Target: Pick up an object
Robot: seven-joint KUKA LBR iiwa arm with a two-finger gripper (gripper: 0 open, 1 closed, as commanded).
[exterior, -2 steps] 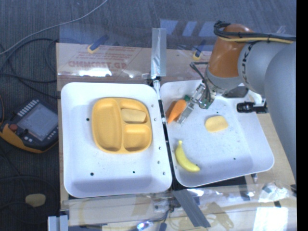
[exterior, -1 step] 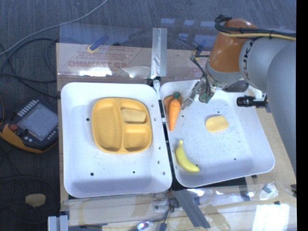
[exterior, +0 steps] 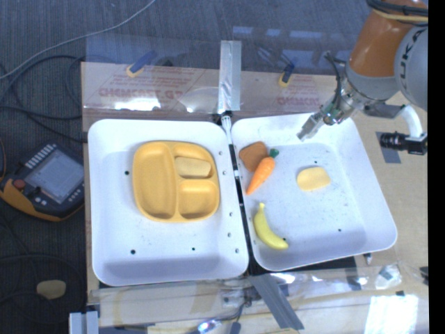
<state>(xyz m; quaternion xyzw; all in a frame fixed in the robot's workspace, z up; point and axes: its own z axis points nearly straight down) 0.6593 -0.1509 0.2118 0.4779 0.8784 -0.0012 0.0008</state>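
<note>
Two bins (exterior: pixel 104 256), one tray (exterior: pixel 149 186), one carrot (exterior: pixel 259 174), one banana (exterior: pixel 268 229).

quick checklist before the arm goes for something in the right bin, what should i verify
1. End effector holding nothing: ok, it hangs above the right bin's far edge with nothing between its tips.
2. Finger opening: cannot tell, too small and blurred.
3. Yellow lump free to grasp: ok, it lies alone on the bin floor.
4. Carrot free to grasp: not ok, it touches the brown piece near the divider.
5. Banana free to grasp: ok, apart from the others.
6. Yellow divided tray out of the way: ok, in the left bin.
</note>
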